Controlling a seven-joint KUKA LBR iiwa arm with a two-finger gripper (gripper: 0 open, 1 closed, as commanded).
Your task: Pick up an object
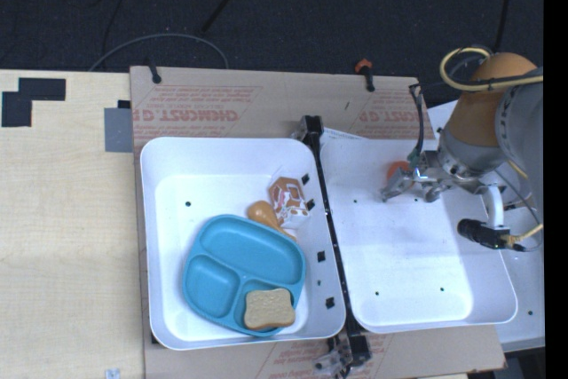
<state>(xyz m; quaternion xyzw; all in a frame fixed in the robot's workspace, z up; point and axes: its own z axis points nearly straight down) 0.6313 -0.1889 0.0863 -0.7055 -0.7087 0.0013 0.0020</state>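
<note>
While nothing has yet been lifted, a slice of toast (269, 308) is seen nearest, lying in a blue divided tray (232, 266) in the left bin (164, 191); it is judged light, stiff and best pinched across its edges. Just behind are an orange lump (262, 212) and a crinkly packet (287, 197). Farther right, over the right bin (417, 297), the gripper (397, 185) hangs with nothing between its fingers, slightly parted.

in the left bin (164, 191) a tray (231, 266) carries a bread slice (269, 309); behind the tray lie a packet (288, 196) and a small rounded piece (264, 213); the pincer (397, 185) hangs over the right bin (417, 280).
</note>
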